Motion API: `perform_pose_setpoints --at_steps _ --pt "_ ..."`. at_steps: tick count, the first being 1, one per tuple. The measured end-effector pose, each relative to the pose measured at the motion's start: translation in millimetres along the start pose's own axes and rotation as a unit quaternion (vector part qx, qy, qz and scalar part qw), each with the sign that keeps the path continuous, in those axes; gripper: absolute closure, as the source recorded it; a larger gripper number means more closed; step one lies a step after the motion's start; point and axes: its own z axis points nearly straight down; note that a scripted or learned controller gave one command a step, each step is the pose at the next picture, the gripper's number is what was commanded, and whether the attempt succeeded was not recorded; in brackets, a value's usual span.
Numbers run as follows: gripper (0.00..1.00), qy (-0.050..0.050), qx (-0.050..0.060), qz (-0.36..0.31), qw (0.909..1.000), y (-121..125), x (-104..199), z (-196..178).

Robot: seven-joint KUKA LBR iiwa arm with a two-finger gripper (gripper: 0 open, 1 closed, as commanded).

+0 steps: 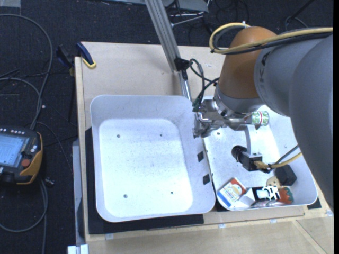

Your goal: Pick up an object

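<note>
My gripper hangs low over the left edge of the right bin, next to the wall shared with the left bin. I see nothing between its fingers. A green and white can lies just right of the wrist, partly hidden by the arm. In the bin's near corner lie a blue, white and orange packet, a black, white and red item and a small black block.
The grey arm covers the far right part of the right bin. A slanted metal pole rises behind the bins. A handheld controller lies on the floor at the left, off the bench.
</note>
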Motion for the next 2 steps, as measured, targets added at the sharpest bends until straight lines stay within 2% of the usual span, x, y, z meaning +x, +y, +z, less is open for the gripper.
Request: perform_pose_setpoints --at_steps 1,2 --pt "1.00 0.001 -0.004 0.003 1.0000 -61 -14 -132" --pt "1.00 -0.001 0.004 0.002 1.0000 -64 10 -57"
